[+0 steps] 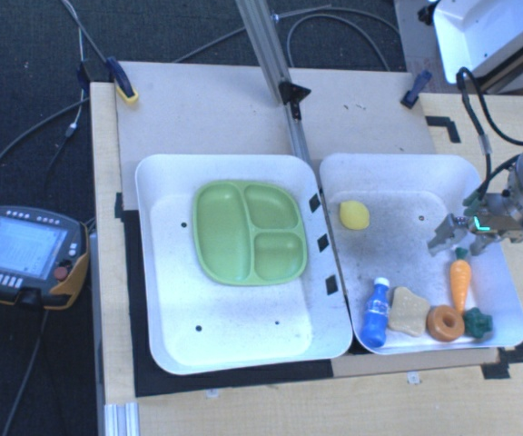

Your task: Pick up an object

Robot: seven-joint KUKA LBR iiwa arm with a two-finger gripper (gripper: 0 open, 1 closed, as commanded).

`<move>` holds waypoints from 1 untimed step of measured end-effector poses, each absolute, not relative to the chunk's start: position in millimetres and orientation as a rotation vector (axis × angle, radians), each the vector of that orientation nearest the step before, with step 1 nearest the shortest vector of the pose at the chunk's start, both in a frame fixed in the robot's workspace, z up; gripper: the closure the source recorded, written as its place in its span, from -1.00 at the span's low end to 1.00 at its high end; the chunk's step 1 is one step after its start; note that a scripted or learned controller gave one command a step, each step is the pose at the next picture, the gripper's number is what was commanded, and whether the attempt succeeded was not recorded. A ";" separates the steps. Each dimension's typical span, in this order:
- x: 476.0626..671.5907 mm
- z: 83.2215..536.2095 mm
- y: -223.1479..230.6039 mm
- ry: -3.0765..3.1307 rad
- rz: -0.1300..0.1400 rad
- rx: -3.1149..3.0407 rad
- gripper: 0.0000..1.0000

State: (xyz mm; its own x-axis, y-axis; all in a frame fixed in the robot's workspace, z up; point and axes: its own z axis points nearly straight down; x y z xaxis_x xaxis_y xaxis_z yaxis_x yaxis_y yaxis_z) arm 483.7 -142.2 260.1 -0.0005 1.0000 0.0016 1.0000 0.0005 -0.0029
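My gripper (pixel 462 242) hangs over the right side of the right bin (pixel 398 175), fingers open with nothing between them. An orange carrot (pixel 460 284) lies directly below the fingertips, its top close to them. Along the bin's near edge lie a brown donut (pixel 444 323), a small green toy (pixel 478 322), a tan bread slice (pixel 409 313) and a blue bottle (pixel 376 313). A yellow lemon (pixel 354 214) sits alone near the bin's left wall.
The left bin (pixel 234 334) bears a green divided plate (pixel 249 232). A metal pole (pixel 271 39) rises from between the bins at the back. A teach pendant (pixel 25 257) lies off the bench at the left.
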 end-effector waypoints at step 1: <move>484.2 260.9 -142.2 -2.222 -0.001 -2.219 -1.00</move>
